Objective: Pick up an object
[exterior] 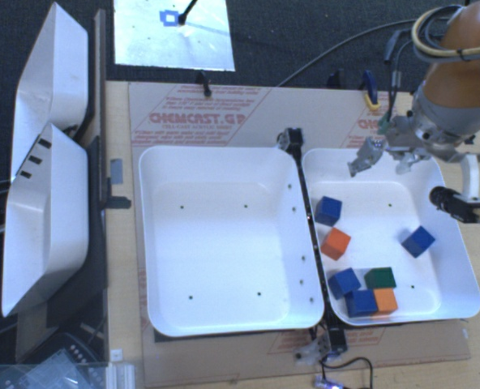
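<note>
The gripper [383, 159] hangs over the far edge of the right bin [459, 294], near its upper left corner. Two pale fingers [363, 159] point down and to the left, with a visible gap between them, so the jaws stand apart; nothing sits between them. Above the fingers the grey wrist widens into the orange band [467, 31] of the arm, which comes in from the right, trailing looped cables.

Below the gripper, inside the right bin, lie the blocks. A blue cube [328, 210] sits nearest, just under the fingers but clear of them. An orange cube [335, 243] lies close beside it, against the bin's left wall. A second blue block [418, 241] rests apart toward the right side. At the near edge a cluster gathers: a blue block [344, 281], a green block [380, 278], another blue block [361, 302] and a small orange block [385, 301], packed close, some touching.

The left bin [155, 217] adjoins the right one along a dark divider. Both stand on a brown board [199, 108] with red lettering.
</note>
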Robot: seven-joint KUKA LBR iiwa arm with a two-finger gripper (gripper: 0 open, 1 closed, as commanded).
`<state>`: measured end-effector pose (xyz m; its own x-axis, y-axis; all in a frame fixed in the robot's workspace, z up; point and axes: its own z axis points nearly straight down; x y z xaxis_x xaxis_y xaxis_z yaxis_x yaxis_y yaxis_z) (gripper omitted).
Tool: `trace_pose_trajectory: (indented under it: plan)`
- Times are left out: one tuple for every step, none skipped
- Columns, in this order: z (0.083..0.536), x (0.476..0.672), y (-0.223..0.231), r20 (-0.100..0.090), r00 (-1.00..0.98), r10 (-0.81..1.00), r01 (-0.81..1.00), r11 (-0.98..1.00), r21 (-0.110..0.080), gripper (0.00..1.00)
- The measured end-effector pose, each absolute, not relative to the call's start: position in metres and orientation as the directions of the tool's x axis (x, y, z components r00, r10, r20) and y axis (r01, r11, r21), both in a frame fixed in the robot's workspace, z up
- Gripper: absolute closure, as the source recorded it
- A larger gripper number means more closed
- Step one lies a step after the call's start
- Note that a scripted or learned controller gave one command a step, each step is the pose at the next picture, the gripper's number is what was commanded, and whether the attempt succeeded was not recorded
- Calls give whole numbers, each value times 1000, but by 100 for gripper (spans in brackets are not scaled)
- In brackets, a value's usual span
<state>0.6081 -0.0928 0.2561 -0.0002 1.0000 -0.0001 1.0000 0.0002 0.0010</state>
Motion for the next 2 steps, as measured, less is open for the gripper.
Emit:
trace_pose_trajectory:
  plan:
    - [106, 586, -116, -1, -2, 1000, 1000, 2, 12, 0]
    - [99, 632, -108, -1, 0, 1000, 1000, 0, 16, 0]
